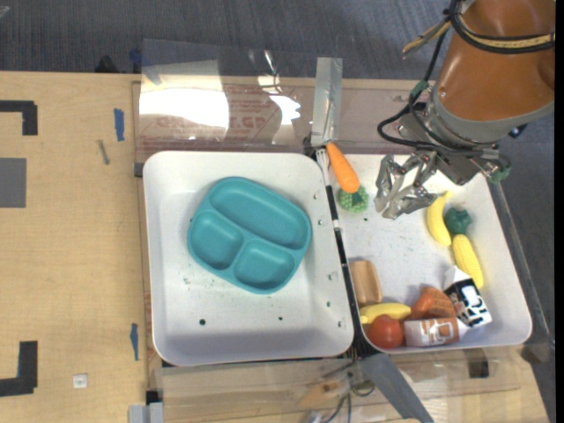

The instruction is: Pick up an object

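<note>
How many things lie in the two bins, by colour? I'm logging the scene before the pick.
Teal: 1, divided plate
Orange: 2, carrot, crumpled orange piece
Yellow: 3, banana, corn cob, second banana
Red: 2, tomato, ketchup bottle
Tan: 1, bread
Black-and-white: 1, carton
Total: 10

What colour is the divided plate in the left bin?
Teal, plain with no pattern: the divided plate shows clearly in the camera view.
</note>
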Controlling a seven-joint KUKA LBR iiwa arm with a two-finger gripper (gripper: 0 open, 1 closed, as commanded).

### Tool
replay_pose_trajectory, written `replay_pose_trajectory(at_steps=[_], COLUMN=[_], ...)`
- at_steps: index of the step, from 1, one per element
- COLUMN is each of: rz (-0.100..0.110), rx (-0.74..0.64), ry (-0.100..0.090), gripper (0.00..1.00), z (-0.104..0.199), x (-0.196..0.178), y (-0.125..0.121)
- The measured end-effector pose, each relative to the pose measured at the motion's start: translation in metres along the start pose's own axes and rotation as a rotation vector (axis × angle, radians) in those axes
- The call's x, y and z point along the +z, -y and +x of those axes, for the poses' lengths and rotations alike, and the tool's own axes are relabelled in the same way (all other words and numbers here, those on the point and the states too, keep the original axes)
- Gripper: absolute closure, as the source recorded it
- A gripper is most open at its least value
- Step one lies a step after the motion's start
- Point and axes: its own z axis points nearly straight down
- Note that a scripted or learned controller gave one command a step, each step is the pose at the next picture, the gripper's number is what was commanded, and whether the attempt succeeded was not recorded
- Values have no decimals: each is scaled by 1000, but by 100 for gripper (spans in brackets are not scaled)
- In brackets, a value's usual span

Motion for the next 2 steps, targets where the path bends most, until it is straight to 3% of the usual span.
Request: replay_pose_trajectory(at_steps=[2], rz=[8], rx=[4], ry=[20], gripper=[100], z=[-5], x=[-23], y=[1])
